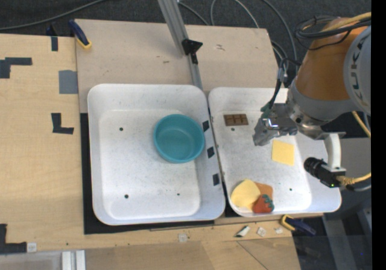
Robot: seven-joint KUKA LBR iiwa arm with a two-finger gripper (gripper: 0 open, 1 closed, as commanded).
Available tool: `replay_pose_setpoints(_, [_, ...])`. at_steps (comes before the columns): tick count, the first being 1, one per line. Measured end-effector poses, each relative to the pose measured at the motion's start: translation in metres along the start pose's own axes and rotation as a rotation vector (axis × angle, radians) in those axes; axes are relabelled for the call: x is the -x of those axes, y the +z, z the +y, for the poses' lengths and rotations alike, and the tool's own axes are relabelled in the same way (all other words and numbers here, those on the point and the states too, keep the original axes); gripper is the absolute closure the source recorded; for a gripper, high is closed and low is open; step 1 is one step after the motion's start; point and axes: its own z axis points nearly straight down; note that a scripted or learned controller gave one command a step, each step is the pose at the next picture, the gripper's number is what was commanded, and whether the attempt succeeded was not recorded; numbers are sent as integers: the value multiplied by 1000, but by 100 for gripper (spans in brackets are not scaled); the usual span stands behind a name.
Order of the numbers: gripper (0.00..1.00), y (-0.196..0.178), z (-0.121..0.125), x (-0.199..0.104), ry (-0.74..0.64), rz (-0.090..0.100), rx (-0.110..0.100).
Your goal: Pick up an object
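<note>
My gripper [263, 137] hangs over the middle of the right bin [241, 160], pointing down with nothing visible between its tips. A flat yellow square piece [283, 152] lies just right of and below the gripper, close to it. A brown chocolate-bar piece [236, 120] lies to the gripper's upper left. At the bin's front sit a pale yellow rounded piece [243, 193], an orange piece [264, 190] and a red strawberry-like piece [262, 204], bunched together. A teal bowl [178, 137] stands in the left bin [114, 160].
A grey metal pole [175, 15] slants from the top down to the gap between the bins. Cables [241, 3] loop over the dark floor behind the bench. A black fitting on the arm [319, 170] juts over the right bin's right rim.
</note>
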Motion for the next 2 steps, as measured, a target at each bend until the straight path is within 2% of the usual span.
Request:
replay_pose_setpoints(1, [100,15,21,-45,-1,0,-1])
replay_pose_setpoints(2, [100,16,51,-87,-1,1,1])
